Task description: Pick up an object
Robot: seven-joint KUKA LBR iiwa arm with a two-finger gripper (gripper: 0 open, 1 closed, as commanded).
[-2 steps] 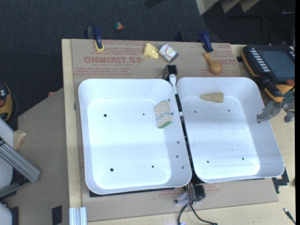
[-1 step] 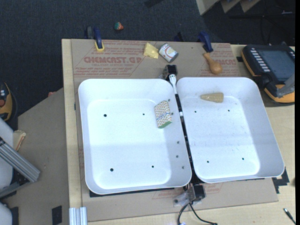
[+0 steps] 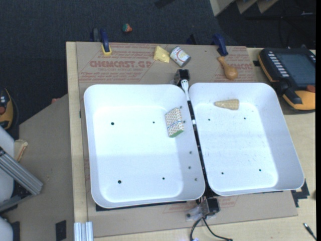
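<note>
I see a small patterned box [image 3: 174, 121] lying in the left bin [image 3: 100, 174], near its right wall, and a tan cone-shaped piece [image 3: 226, 104] at the far end of the right bin [image 3: 286, 154]. I cannot tell how the jaws stand.

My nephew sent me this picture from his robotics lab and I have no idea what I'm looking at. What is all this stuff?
This is one camera fixed above a workbench, looking down at a slant. The bench carries two shallow white bins side by side: the left bin and the right bin. A robot arm is meant to reach in from the right and pick an object out of them.

In the left bin, near its right wall, lies a small patterned box. In the right bin, near the far wall, lies a tan, cone-shaped piece.

Behind the bins, on the brown board, sit a yellow wedge, a small wrapped item and a tan wooden piece. The black and orange device at right looks like a handheld control panel.
</note>
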